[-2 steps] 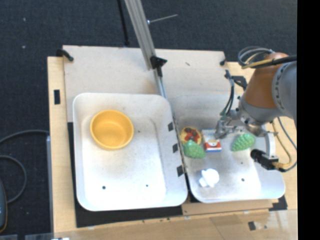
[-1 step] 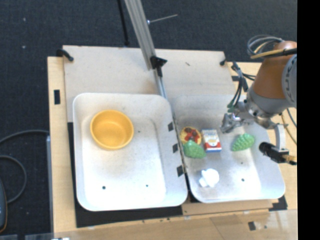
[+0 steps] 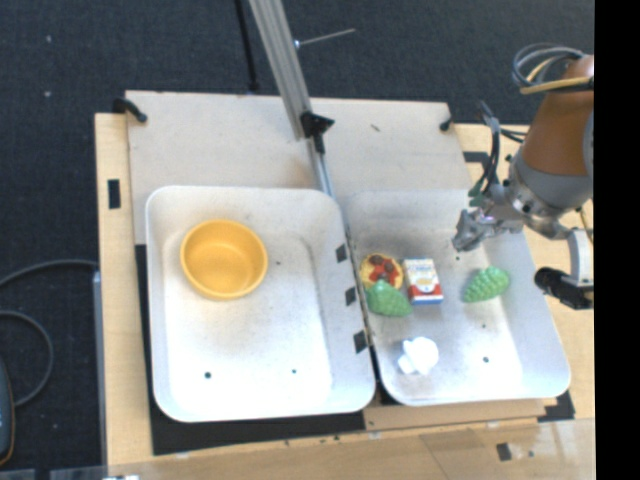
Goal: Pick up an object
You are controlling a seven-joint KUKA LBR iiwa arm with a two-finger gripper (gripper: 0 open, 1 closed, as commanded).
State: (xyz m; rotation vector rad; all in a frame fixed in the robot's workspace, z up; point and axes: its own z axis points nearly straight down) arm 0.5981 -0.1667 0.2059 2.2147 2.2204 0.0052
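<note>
The right bin (image 3: 520,353) holds a small white carton with a red label (image 3: 423,279), a red-and-yellow round piece (image 3: 381,267), a green lump (image 3: 388,299) next to it, a green ridged toy (image 3: 486,284) and a white crumpled object (image 3: 419,355). My gripper (image 3: 468,232) hangs over the upper right part of that bin, above and left of the green ridged toy and to the upper right of the carton. Nothing shows between its fingers.
A yellow bowl (image 3: 224,258) sits in the left bin (image 3: 250,378). A metal pole (image 3: 285,63) slants up from between the bins at the back. The grey arm with its orange band (image 3: 555,138) comes in from the right over the bin's edge.
</note>
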